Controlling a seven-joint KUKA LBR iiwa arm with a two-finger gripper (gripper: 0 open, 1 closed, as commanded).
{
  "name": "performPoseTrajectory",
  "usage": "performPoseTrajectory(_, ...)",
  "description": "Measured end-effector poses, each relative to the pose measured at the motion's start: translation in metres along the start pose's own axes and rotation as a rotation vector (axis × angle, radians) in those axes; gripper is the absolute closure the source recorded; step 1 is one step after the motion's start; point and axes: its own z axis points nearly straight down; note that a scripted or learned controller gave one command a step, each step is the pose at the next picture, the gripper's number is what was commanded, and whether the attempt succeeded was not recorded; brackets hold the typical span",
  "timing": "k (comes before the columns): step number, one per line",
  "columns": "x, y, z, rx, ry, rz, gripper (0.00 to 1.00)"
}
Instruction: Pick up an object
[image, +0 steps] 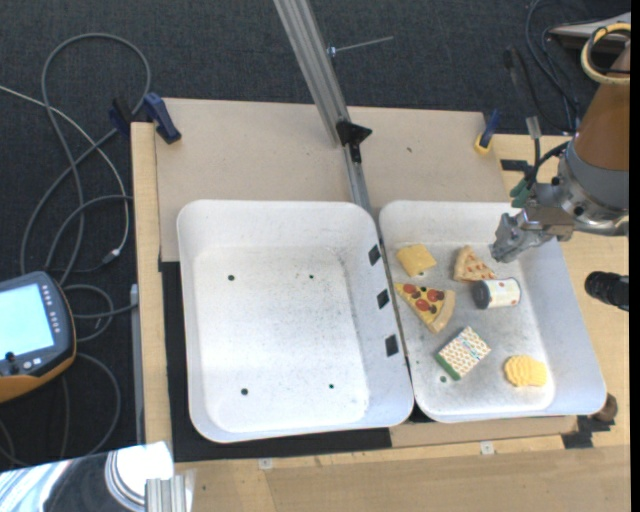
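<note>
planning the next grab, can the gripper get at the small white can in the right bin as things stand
Probably yes: the gripper hangs just above the white can, nothing lies over it, though the small pizza slice sits close beside it.

this is a robotics lab or test cell, not a home or shop. a plywood bench (300, 150) stands on dark carpet and carries two shallow white bins (200, 240) set side by side, the board held down by blue clamps (160, 115) at its back corners. a grey industrial arm (600, 170) with an orange band reaches in from the right. loose black cables (90, 200) trail across the floor to a teach pendant (30, 325) with a lit screen at the left edge. an aluminium pole (315, 70) rises from the bench. toy food pieces (430, 300) lie in the right-hand bin as test props
</note>
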Motion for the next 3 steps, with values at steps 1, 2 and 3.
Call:
performPoseTrajectory(1,0.061,-0.001,0.012,0.005,0.002,0.000,1.00)
performPoseTrajectory(2,0.113,-0.006,0.028,0.006,0.001,0.001,1.00)
performPoseTrajectory(3,0.173,-0.007,0.026,0.000,0.000,0.000,1.00)
